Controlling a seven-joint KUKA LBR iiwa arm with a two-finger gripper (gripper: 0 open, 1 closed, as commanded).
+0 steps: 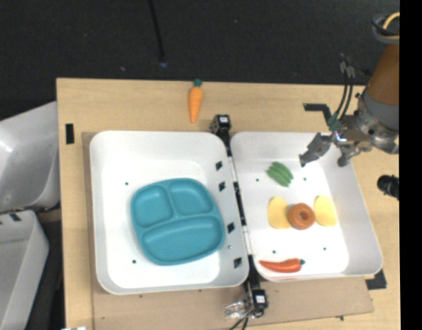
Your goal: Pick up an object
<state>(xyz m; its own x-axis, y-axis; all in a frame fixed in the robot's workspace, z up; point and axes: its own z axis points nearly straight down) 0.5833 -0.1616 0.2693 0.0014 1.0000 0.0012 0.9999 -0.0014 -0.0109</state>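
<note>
Gripper [328, 150] spread open, holding nothing, over right bin [348, 253] – pepper [280, 173], doughnut [302, 216], chilli [281, 265] inside

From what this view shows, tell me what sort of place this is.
Probably a robot lab's picking bench, not a kitchen: a robot arm reaches over two white bins, and the food is toys, such as a carrot and a chili pepper.

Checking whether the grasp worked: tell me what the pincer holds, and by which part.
Nothing is held. The pincer hangs open above the right bin's far corner, apart from the green vegetable.
</note>
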